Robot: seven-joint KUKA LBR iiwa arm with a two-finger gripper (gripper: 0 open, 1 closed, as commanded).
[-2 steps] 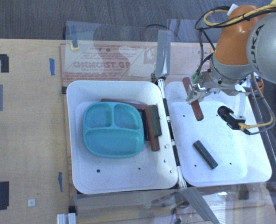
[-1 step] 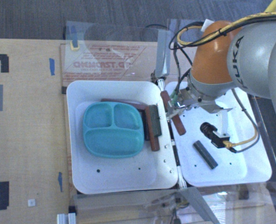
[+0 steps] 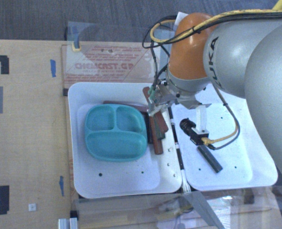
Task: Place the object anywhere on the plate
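Grey arm (image 3: 255,66) above brown object (image 3: 157,130), just beneath jaws (image 3: 154,109), their state unclear, beside plate (image 3: 115,131).

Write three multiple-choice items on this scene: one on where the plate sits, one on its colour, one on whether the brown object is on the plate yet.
1. Which bin holds the plate?
A. the left bin
B. the right bin
C. neither; it lies on the wooden bench

2. What colour is the plate?
A. red
B. teal
C. black

3. Where does the brown object lie?
A. in the plate's largest compartment
B. beside the plate's right edge, on the floor of the left bin
C. in the right bin

Answers: 1 A, the plate rests on the left bin's white floor. 2 B, its three compartments are all teal. 3 B, the brown object lies off the plate, below the gripper.
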